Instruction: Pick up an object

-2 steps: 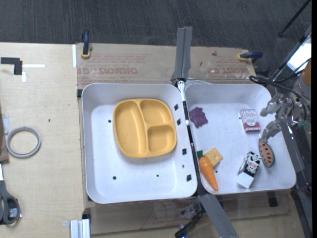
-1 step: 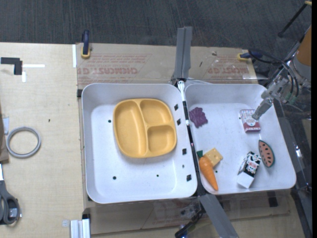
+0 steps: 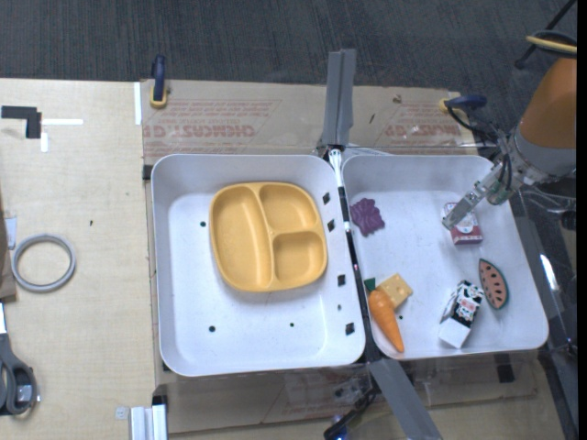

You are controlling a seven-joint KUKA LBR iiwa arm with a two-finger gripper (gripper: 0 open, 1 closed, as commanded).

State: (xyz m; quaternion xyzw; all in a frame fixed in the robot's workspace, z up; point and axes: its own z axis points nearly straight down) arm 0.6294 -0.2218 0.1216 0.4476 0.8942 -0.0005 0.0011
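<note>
Altogether six toys lie in the right bin point(image 3: 514, 337); one tray point(image 3: 269, 236) left; gripper point(image 3: 456, 215) grip unclear, perhaps touching the carton point(image 3: 467, 236).

Tape roll point(image 3: 42, 262) — scissors point(image 3: 16, 385) below

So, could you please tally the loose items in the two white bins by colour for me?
Yellow: 2, the divided plate and the cheese wedge
Orange: 1, the carrot
Purple: 1, the grapes
Red: 2, the small box and the watermelon slice
White and black: 1, the carton
Total: 7
</note>
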